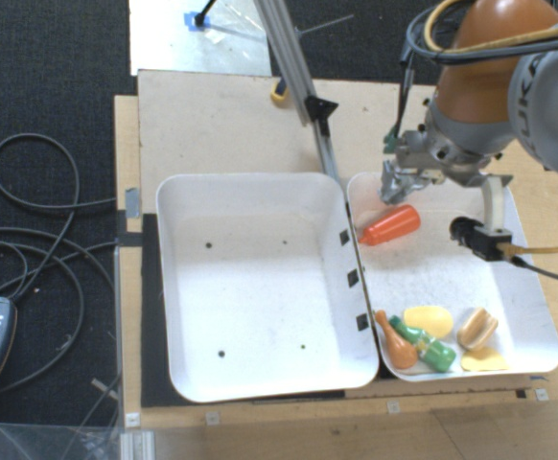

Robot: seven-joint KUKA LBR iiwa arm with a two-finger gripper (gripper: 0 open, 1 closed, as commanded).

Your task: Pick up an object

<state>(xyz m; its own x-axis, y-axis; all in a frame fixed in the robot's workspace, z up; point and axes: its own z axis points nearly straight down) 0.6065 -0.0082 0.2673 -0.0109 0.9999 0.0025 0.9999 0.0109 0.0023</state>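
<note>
On my feed the left bin (pixel 260 286) sits on the bench (pixel 221 123) beside the right bin (pixel 533 338). In the right bin I see an orange-red carrot-like piece (pixel 391 225) lying near the far left corner, and at the near edge a cluster: a small orange carrot (pixel 395 343), a green bottle (pixel 430 349), a yellow piece (pixel 429 320) and a bun (pixel 477 329). The hand (pixel 395 190) hangs just above the orange-red piece; whether it is spread or pressed together I cannot tell.
</note>
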